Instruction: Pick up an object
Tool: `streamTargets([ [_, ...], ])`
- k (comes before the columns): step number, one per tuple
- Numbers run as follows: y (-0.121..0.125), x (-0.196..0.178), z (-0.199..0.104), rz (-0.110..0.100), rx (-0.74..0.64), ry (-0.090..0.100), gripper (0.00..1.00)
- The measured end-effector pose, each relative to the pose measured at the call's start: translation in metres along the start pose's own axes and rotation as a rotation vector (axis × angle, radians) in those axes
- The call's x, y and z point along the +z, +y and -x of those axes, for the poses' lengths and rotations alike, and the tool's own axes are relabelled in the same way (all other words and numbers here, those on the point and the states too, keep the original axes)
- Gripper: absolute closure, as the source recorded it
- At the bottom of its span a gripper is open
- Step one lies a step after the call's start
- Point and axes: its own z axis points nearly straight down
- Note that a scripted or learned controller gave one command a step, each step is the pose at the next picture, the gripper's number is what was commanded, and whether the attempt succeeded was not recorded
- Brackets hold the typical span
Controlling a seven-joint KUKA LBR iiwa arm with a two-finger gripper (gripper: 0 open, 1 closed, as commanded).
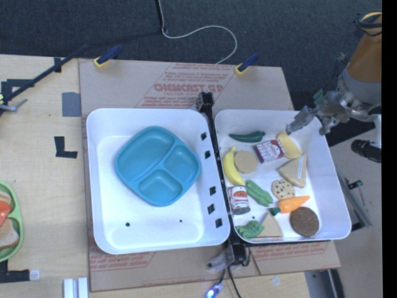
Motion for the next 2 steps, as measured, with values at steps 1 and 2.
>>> streamTargets([
  [1, -0.041, -0.082, -0.050, 0.007, -0.004, 0.000, 0.00],
  [2, -0.070, -0.136, -0.082, 0.003, -0.003, 0.000, 0.00],
])
